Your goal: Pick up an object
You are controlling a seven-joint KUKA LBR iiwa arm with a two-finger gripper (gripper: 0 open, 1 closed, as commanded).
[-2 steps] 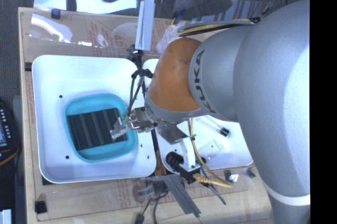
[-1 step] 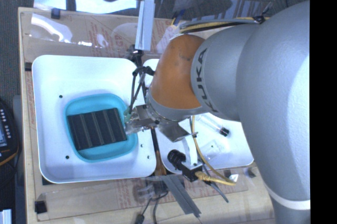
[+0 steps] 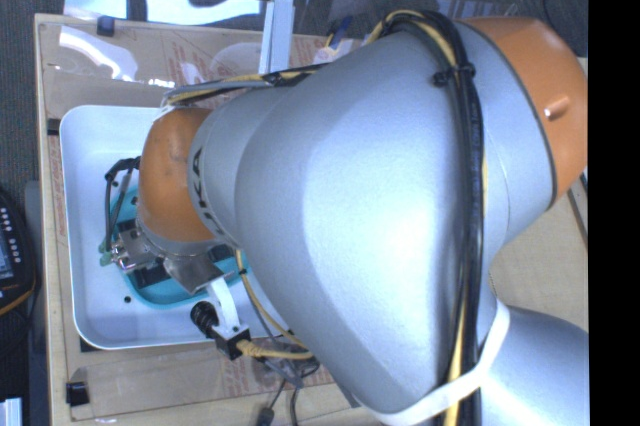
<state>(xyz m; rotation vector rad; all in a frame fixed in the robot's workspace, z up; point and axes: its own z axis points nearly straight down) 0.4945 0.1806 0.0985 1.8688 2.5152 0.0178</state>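
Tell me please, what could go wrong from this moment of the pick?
1. The arm covers most of the bench, so the camera cannot confirm any grasp; a miss could go unnoticed.
2. The wrist is low inside the left bin, above a blue object; it may press on it instead of picking it.
3. Loose cables hang near the bin's front rim and might snag.

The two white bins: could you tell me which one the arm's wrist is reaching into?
The left bin: the wrist hangs over its floor, above a turquoise object. The arm covers the bench's right side.
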